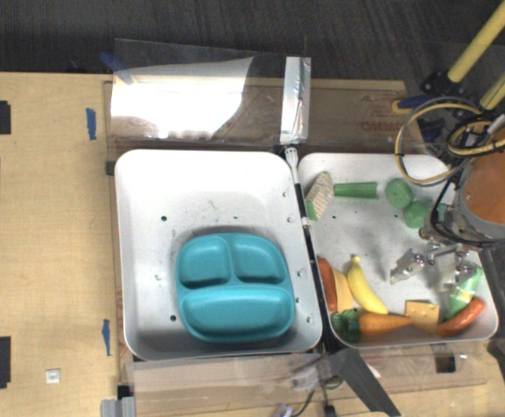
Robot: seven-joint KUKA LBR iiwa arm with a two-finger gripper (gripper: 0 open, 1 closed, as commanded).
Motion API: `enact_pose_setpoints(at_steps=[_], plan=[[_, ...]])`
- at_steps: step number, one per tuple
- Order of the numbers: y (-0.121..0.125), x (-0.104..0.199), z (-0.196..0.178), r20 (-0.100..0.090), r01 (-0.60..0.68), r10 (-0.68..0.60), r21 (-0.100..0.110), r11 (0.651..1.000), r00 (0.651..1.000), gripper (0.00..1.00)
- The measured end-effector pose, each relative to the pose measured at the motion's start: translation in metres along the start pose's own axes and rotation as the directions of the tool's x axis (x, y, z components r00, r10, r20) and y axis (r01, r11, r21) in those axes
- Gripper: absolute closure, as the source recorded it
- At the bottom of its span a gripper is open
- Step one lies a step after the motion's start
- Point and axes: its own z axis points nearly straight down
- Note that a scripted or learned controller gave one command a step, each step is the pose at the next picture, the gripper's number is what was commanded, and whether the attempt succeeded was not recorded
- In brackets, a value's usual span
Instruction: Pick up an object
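The claw (426,263) hangs low in the right bin (369,168), apparently spread and holding nothing, with the banana (365,289) just left of it and the carrot (387,323) below, presumably lining up a pick.
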Motion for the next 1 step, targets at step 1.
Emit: enact_pose_setpoints(at_steps=[1], plan=[[-0.1252,-0.0095,0.0135,-0.002,-0.015,0.015,0.007,1.0,1.0,0.0]])
